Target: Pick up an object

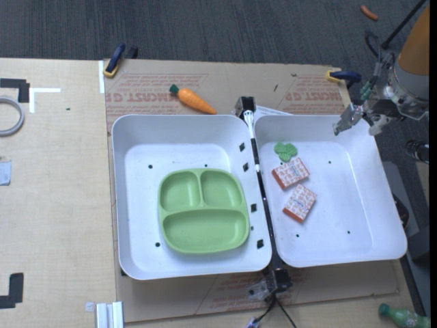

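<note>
my tool (356, 119): over the right bin's (369, 241) far right corner, grip state unreadable, nothing seen held | targets: two red-and-white blocks (291, 173) (300, 203) and a green piece (285, 151) in the bin's left half | they lie down-left of me

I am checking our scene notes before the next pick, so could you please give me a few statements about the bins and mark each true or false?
1. The green plate lies in the left bin. True.
2. The carrot lies in the right bin. False: it lies on the cardboard behind the left bin.
3. Two red-and-white blocks lie in the right bin. True.
4. The gripper hangs over the plate. False: it is at the right bin's far right corner.
5. The plate has three compartments. True.
</note>
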Tool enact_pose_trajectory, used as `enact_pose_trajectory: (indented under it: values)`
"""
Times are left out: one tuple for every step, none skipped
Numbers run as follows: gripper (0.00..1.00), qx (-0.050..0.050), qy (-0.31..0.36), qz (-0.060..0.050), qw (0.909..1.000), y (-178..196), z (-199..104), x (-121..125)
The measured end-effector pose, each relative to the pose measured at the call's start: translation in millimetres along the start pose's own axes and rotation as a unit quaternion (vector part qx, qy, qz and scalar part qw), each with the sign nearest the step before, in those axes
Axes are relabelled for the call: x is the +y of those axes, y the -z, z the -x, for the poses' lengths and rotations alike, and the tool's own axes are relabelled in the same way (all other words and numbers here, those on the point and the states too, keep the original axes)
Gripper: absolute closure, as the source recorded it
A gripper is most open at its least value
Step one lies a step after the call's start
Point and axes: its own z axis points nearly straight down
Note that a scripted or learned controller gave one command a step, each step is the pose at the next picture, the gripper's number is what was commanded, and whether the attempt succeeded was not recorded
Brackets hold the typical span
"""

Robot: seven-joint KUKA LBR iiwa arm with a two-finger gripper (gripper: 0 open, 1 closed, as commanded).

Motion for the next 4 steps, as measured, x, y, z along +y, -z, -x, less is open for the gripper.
enact_pose_trajectory:
  values:
    - [0.00,0.000,-0.027,0.000,0.9996,-90,-87,-27]
    - [0.00,0.000,0.104,0.001,0.9946,-25,-163,-47]
    - [0.00,0.000,0.205,0.000,0.9787,-25,-144,-85]
    - [0.00,0.000,0.129,0.000,0.9917,-125,-80,-135]
